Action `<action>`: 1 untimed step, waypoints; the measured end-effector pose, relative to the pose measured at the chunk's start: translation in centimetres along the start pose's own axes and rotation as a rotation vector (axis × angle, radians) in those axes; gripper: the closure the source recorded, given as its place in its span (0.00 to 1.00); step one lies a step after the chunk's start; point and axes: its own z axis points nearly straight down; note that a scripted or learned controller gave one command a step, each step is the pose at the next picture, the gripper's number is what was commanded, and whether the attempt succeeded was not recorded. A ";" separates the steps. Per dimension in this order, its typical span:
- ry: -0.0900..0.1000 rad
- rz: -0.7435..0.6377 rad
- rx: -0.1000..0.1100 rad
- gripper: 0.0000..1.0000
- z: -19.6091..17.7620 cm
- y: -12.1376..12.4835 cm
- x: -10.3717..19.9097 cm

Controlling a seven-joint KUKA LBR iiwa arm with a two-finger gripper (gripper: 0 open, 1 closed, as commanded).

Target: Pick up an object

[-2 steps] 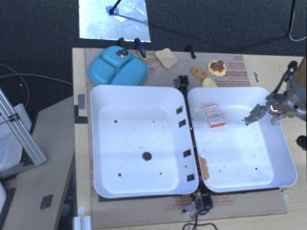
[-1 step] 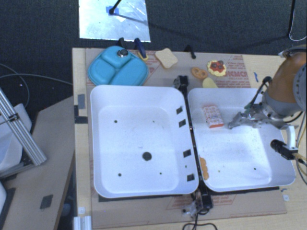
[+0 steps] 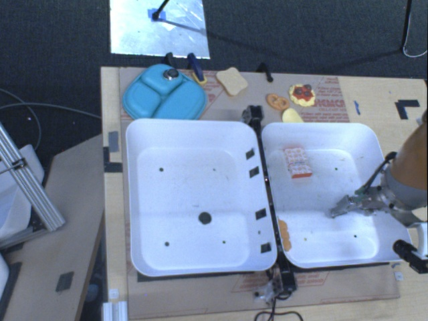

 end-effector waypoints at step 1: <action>-0.004 -0.003 -0.006 1.00 -1.2 0.5 -0.1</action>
